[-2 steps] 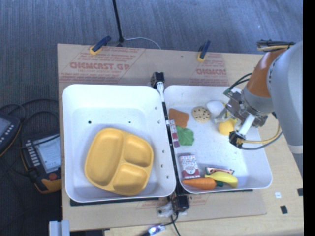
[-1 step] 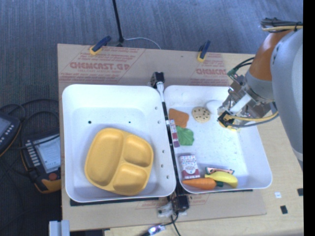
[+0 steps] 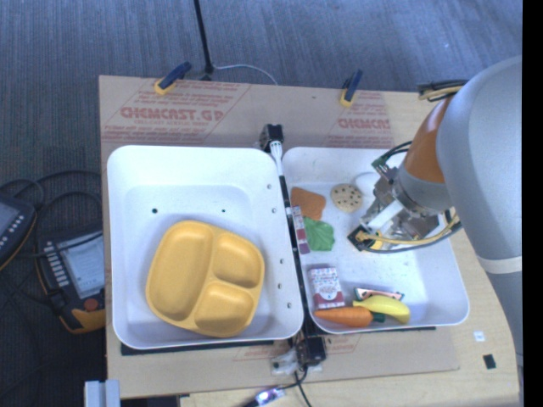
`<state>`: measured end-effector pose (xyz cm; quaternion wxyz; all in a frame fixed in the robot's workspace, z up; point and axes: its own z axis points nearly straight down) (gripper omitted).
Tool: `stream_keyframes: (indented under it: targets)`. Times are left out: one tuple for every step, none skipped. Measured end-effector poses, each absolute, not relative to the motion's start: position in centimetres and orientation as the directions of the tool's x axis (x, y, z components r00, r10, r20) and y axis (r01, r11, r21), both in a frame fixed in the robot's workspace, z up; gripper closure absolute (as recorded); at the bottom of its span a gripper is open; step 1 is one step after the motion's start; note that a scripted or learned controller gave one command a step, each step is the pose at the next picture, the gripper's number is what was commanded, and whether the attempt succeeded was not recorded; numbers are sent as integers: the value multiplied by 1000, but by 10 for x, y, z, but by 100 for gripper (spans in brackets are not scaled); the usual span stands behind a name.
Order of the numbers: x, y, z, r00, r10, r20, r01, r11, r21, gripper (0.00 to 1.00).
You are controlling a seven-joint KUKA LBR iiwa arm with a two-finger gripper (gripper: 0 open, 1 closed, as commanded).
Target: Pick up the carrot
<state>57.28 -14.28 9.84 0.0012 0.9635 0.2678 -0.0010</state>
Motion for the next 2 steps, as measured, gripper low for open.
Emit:
stream_keyframes:
  targets:
    - [526, -25, 186, 793, 609, 4, 609, -793, -4, 100]
    - [523, -30, 182, 798, 603, -6, 603, -798, -5, 0]
